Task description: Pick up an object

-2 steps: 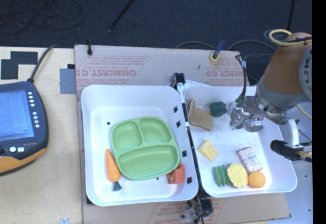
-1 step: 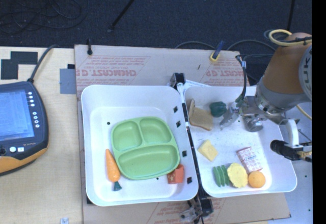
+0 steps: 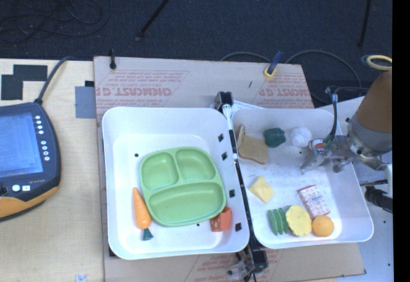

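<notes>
Two white bins are being viewed side by side on the counter, with the arm (image 3: 375, 114) reaching in over the right bin (image 3: 359, 226).

The left bin (image 3: 118, 146) is being occupied by a green divided plate (image 3: 182, 186), with an orange carrot (image 3: 141, 209) just beside its left edge and a small red piece (image 3: 221, 220) at its lower right corner. In the right bin a tan bread slice (image 3: 252, 149), a dark green piece (image 3: 275, 137), a white ball (image 3: 300, 137), a yellow wedge (image 3: 261, 189), a red-and-white packet (image 3: 313, 199), green beans (image 3: 277, 220), a yellow round piece (image 3: 298, 220) and an orange fruit (image 3: 323, 226) are lying. The jaws (image 3: 323, 156) are being held near the white ball, and whether they are open or closed cannot be told.
</notes>
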{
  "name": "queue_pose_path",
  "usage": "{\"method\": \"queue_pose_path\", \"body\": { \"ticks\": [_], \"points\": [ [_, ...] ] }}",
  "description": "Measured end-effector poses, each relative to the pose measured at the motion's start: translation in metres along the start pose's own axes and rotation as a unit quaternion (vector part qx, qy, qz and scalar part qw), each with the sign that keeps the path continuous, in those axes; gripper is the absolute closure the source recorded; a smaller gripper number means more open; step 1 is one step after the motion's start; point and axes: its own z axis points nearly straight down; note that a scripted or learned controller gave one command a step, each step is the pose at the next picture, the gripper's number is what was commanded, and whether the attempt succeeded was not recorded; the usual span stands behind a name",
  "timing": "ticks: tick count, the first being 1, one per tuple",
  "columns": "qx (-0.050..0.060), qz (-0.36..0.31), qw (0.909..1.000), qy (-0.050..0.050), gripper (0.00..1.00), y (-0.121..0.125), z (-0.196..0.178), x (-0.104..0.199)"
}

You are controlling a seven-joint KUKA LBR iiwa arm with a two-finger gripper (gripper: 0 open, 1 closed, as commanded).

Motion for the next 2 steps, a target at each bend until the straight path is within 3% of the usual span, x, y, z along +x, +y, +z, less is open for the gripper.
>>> {"method": "queue_pose_path", "body": {
  "ticks": [1,2],
  "points": [
    [-0.005,-0.005,1.0000,0.001,0.00,0.056,-0.024,0.044],
    [-0.002,-0.002,1.0000,0.001,0.00,0.037,0.009,0.007]
  ]
}}
